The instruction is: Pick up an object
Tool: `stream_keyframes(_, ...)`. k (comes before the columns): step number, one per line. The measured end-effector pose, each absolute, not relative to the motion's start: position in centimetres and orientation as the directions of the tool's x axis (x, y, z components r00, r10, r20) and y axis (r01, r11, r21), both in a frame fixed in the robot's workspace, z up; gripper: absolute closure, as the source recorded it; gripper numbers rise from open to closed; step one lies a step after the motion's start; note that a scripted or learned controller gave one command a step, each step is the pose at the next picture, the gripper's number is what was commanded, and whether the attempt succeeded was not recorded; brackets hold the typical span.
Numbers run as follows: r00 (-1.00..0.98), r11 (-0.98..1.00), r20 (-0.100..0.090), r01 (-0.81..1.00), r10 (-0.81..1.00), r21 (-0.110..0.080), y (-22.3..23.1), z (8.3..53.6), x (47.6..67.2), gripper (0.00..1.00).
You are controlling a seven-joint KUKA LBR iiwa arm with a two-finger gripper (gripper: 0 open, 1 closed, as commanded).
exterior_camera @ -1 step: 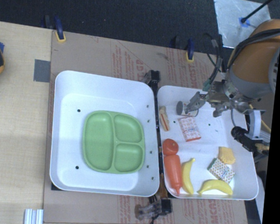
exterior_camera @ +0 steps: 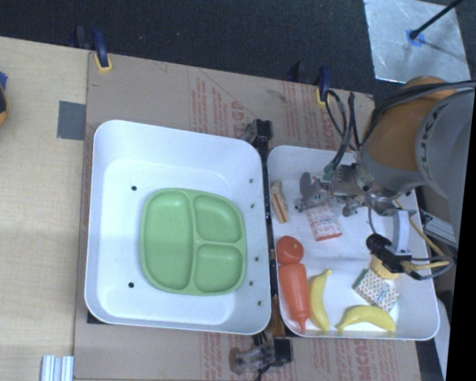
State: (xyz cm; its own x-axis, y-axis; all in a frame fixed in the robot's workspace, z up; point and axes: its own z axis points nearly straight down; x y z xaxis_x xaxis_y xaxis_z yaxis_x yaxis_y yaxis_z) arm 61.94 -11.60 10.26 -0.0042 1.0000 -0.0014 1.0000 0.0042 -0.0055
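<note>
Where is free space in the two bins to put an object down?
Left bin: bare floor surrounds the green tray, widest at its left and top. Right bin: crowded; carrot and bananas fill the lower part, the claw hangs over the upper part.

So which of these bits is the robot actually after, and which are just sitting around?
Part of the job (candidates to pick, all in the right bin):
- carrot
- two bananas
- small packet
- patterned block
- hot dog
- the gripper above them

Lying about:
- green divided plate in the left bin
- blue clamps
- grey tape patch
</note>
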Motion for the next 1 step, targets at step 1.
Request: stream_keyframes(1, -0.006, 0.006, -0.002, 1.0, 1.0, -0.003, -11.08, 9.2, 64.51, 0.0)
